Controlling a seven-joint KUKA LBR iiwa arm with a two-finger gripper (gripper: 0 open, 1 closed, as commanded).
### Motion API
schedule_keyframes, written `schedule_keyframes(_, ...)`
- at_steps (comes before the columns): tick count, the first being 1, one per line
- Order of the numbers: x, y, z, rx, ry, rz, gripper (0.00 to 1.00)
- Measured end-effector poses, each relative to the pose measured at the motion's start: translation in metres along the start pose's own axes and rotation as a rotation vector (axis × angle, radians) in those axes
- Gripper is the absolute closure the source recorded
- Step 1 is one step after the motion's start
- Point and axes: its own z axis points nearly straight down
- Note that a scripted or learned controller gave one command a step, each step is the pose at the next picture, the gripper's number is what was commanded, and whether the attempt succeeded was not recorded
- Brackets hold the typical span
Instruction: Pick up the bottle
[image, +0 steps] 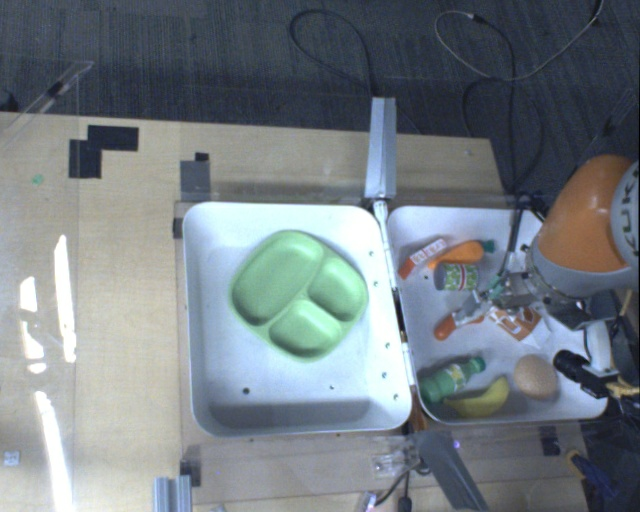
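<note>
The bottle (451, 379), green with a yellow label, lay by the right bin's (430, 222) front edge; the gripper's (497, 295) grip was unreadable.

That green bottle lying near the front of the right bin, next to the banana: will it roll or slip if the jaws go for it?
The green bottle lies on its side, so a push across its body would probably roll it. The banana touches its near side and may block rolling that way. Its surface looks glossy and rounded, so it may slip under a shallow pinch. It looks small, likely light.
</note>
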Motion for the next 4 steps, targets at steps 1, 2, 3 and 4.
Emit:
schedule_keyframes(1,0.053,-0.043,0.018,0.010,0.003,0.090,0.00)
schedule_keyframes(2,0.035,-0.045,0.038,0.004,0.005,0.151,0.00)
schedule_keyframes(3,0.035,-0.041,0.025,-0.007,0.002,0.148,1.00)
schedule_keyframes(4,0.013,-0.027,0.036,0.000,0.003,0.048,1.00)
